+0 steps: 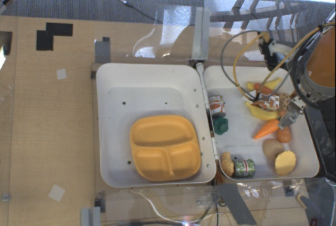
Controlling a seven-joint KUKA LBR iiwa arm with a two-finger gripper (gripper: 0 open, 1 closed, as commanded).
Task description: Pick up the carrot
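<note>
The gripper (290,114) hangs low over the right bin (233,142), at its right side. Its tip sits just by the fat end of the carrot (266,129). I can't tell if it's wide or narrow, it's too small & blurry. Nothing looks held.

The carrot lies flat & slanted in the right bin, thin end pointing down-left. A small orange ball thing (284,135) touches it on the right. A brown potato (272,148) & a yellow round piece (285,162) sit just below. A banana (261,111) lies just above.

What could go wrong: stuff is packed tight here, so the hand could pinch the orange ball or banana instead, I think. It could also bump the carrot & make it roll away. A grab at the very end may slip off.

Hard to see: the arm (319,70) is cut off at the right & covers part of the bin there. Cables (236,70) cross over the food near the banana, so a small red-white thing there is unclear. The left bin (113,91) w/ the yellow tray (164,147) is well apart
</note>
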